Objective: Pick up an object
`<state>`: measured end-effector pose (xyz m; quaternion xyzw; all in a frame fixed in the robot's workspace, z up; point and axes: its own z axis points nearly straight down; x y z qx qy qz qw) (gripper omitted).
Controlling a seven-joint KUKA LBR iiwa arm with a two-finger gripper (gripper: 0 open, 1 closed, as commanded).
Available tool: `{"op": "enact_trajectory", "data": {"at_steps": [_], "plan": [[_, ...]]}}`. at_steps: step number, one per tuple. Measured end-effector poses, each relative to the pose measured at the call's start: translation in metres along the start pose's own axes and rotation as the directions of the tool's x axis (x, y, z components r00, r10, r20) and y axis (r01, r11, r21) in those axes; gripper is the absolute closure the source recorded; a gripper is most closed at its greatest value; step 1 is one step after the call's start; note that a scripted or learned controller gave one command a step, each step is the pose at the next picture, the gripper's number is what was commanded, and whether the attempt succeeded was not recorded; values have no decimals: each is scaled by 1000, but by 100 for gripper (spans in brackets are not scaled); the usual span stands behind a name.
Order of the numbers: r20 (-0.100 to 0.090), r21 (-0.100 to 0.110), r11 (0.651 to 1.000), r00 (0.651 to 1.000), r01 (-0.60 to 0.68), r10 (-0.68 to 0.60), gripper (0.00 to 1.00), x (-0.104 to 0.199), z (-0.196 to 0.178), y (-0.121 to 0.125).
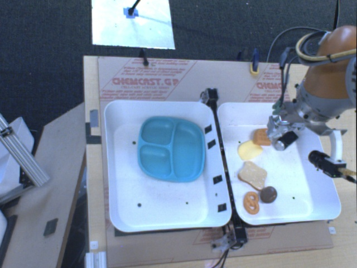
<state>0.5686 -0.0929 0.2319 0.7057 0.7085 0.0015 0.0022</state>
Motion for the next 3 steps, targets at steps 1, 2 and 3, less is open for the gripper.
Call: {"op": "enact_trajectory", "data": {"at_steps": [1,2,3], "plan": [[-4,5,1000,1000,6,-6,100,62,7,-8],[-3,6,1000,1000,5,-5,100,106,9,-20],[-4,5,1000,1000,6,-6,100,155,17,-28]]}}
